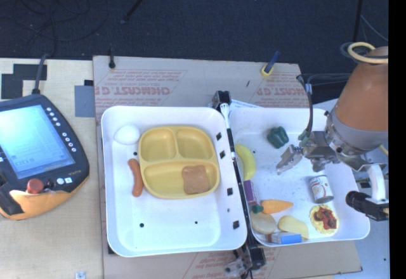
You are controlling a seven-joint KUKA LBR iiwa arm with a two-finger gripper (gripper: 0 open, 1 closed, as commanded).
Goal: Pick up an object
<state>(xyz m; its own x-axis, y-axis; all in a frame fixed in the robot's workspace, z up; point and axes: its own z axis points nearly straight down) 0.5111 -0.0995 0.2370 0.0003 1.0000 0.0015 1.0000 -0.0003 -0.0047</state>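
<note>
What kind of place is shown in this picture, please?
Probably a robot laboratory bench for grasping trials. A grey arm's two-finger gripper hangs over a shallow white bin of toy food such as an orange plastic carrot, and a handheld control pendant with a screen lies nearby.

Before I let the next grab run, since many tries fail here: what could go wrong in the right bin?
1. The tool hangs between the green pepper and the can; coming straight down, it may close on bare bin floor.
2. The carrot, the potato and other toys crowd the right bin's near edge, so a grab there may nudge neighbours.
3. The upright can looks easy to tip.
</note>
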